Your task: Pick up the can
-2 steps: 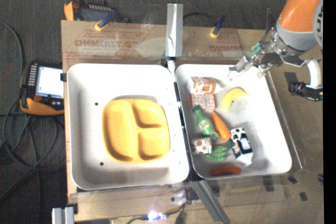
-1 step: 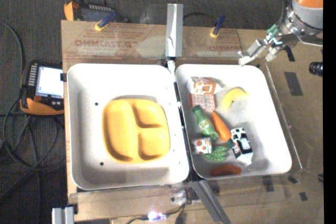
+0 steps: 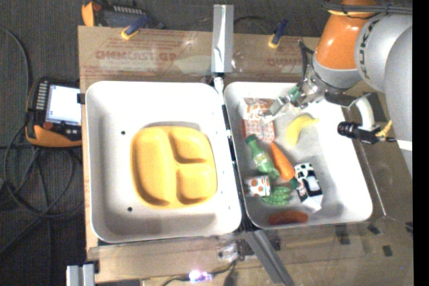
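A small red and white can point(image 3: 258, 185) stands near the front of the right bin point(image 3: 348, 171), between a green bottle point(image 3: 257, 152) and a green pea pod point(image 3: 276, 196). My gripper point(image 3: 284, 103) hangs over the far part of that bin, at the upper right corner of a red and white patterned pack point(image 3: 257, 120) and just left of a yellow banana point(image 3: 299, 127). It is well apart from the can, about a third of the bin's length behind it. Nothing shows held in it.
An orange carrot point(image 3: 281, 161), a black and white carton point(image 3: 308, 183) and a red sausage-shaped item point(image 3: 288, 217) also lie in the right bin. The left bin point(image 3: 107, 110) holds a yellow divided tray point(image 3: 174, 165). The arm's orange band point(image 3: 342, 37) looms at the right.
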